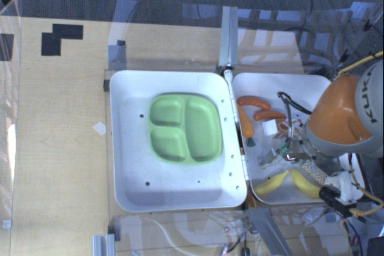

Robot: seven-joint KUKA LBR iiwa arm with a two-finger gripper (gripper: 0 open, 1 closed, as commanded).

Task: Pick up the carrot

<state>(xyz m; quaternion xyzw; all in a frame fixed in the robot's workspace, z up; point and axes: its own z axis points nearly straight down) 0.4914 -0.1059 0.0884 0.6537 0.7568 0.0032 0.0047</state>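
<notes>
Tabletop, right bin [312, 82]: carrot [245, 125] along left wall; end effector [287, 150], grip state indeterminate, should descend centred, fingers straddling it crosswise.

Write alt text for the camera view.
A grey robot arm with an orange band reaches into the right white bin, its hand near an orange carrot, red sausages and yellow bananas. The left white bin holds a green divided plastic tray.

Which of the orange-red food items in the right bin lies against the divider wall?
The carrot, lying lengthwise along the right bin's left wall with its green end toward the camera. The two sausages lie crosswise, further inside.
</notes>
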